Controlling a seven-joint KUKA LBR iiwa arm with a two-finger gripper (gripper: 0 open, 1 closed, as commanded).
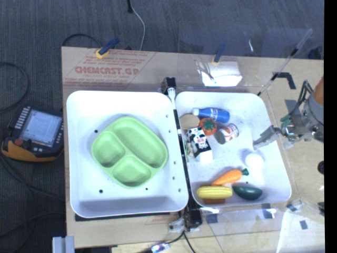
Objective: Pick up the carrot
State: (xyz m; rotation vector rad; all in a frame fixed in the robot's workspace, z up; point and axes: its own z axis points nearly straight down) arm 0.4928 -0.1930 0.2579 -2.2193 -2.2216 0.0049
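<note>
The carrot (229, 177) lies in the right bin (274, 117), toward its near edge, tilted with its green top up-right. It rests just above the yellow corn (214, 193) and beside a dark green vegetable (247, 193), so a grasp there looks crowded. A white egg-like object (254, 159) sits just above it. The gripper (295, 126) hangs over the bin's right rim, well apart from the carrot; whether it is open or closed cannot be told, as the frame edge cuts it off.

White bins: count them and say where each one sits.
2. The left bin holds a green divided plate; the right bin, touching it, holds the carrot and other toys.
</note>
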